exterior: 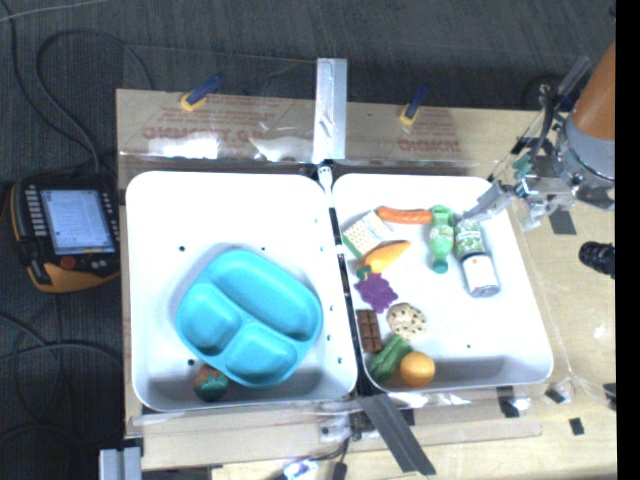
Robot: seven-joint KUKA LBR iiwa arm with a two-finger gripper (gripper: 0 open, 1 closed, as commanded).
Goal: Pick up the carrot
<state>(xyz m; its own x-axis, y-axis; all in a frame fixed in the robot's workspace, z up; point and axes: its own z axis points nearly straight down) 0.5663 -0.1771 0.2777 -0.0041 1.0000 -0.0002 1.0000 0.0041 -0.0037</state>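
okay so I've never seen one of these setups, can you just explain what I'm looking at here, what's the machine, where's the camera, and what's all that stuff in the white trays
One camera looks down at a slant on a bench with two shallow white bins. The machine is a robot arm reaching in from the right; its gripper hovers over the right bin, near a green bottle and a small can. Its job is to pick up the carrot, which lies at the bin's far side, not held. Toy foods sit nearby: a cookie, purple grapes, an orange. The left bin holds a blue divided tray.
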